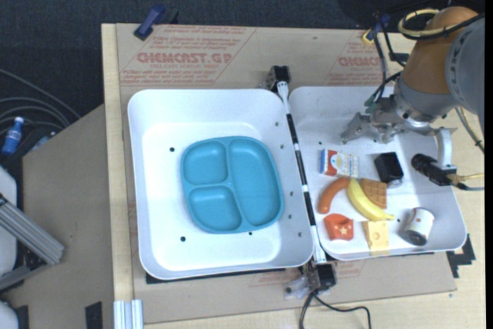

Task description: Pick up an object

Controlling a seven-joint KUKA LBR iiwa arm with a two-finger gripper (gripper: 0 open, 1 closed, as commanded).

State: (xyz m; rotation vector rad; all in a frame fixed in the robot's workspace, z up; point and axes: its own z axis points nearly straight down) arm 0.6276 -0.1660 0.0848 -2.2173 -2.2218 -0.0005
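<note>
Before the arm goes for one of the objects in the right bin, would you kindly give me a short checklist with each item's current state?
1. Hand above the right bin: ok.
2. Nothing between its fingers: cannot tell.
3. Banana free of neighbours: not ok, it touches the sausage and overlaps a brown piece.
4. Black block exposed from above: ok.
5. Blue tray clear of the working bin: ok, in the left bin.

Arm (451, 58): cut off by right edge. Gripper (370, 127): finger state too indistinct to tell. Small packet (340, 162): print too small to read. Banana (363, 198): overlaps brown wedge (376, 189), partly hiding it.
</note>
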